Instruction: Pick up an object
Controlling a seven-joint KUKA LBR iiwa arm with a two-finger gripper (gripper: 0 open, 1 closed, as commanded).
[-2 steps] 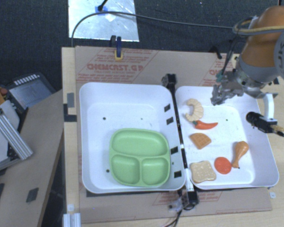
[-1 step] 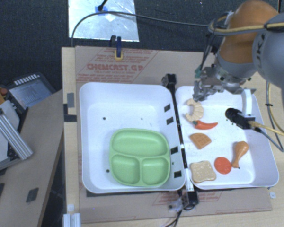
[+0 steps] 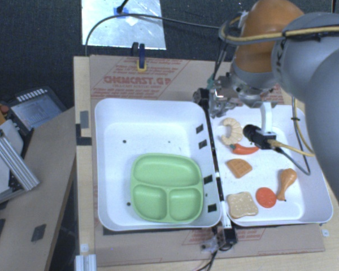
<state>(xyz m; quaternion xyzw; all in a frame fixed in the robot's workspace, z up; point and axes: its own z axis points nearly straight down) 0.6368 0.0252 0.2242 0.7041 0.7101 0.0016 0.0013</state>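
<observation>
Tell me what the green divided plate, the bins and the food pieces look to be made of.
Green divided plate: likely moulded plastic, smooth, soft sheen, uniform colour. Left bin and right bin: thin white plastic by the look, rounded formed rims. Bread slice, drumstick, red slice: probably toy plastic or rubber, flat solid colours; cannot tell which.

the tabletop carries a brown cardboard sheet with red lettering. two shallow white bins sit on the sheet side by side, touching: the left bin and the right bin.
</observation>
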